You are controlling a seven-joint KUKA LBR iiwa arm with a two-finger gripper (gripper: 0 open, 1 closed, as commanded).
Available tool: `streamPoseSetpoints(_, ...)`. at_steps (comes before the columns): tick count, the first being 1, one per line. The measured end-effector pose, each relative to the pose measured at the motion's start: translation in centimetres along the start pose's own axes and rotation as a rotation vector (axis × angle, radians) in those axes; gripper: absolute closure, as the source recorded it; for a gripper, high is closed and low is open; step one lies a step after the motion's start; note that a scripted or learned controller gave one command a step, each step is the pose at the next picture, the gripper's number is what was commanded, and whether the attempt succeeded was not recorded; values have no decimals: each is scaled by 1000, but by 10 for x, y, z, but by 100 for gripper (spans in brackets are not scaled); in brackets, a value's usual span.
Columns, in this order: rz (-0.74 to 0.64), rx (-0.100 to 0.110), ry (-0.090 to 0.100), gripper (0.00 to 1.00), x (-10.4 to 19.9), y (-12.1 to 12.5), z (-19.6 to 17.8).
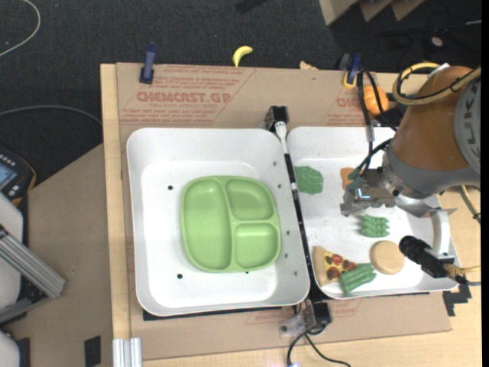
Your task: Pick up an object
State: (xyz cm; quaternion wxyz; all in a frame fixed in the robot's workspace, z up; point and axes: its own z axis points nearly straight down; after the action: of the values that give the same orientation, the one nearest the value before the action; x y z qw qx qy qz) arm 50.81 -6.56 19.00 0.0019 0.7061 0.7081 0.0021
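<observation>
A brown board [191,98] covers the bench and carries both bins. The left bin [149,205] holds a green divided plate [229,224], lying flat in its middle. The right bin [328,224] touches it along the black seam between them and holds all the small toys.

The arm [435,128] comes in from the right and hangs over the right half of the right bin. Its gripper [357,203] is low over the bin's middle. I cannot tell whether it is spread or closed, and nothing shows clamped in it.

Any of the toys could be picked:
- A tan bun [388,257] lies toward the near right.
- A green leaf [309,180] lies at the far left of the bin, close to the seam.
- A ridged green piece [374,225] lies just near of the gripper, between it and the bun.
- A green pickle [357,277] lies at the near wall, just left of the bun.
- A pizza slice [332,262] lies beside the pickle, on its left.
- An orange bit [348,176] peeks out at the gripper's far side, partly hidden.

A yellow banana [242,53] sits at the board's far edge, and a blue clamp [148,63] grips that edge further left.
</observation>
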Motion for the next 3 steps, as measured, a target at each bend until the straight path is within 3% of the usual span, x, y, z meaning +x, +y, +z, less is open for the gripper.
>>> streamPoseSetpoints(1, -9, 3, 3, 100, 111, -23, -29)
streamPoseSetpoints(2, -1, -14, 3, 100, 108, -26, -228)
streamPoseSetpoints(3, 1, 2, -2, 100, 108, -26, -230)
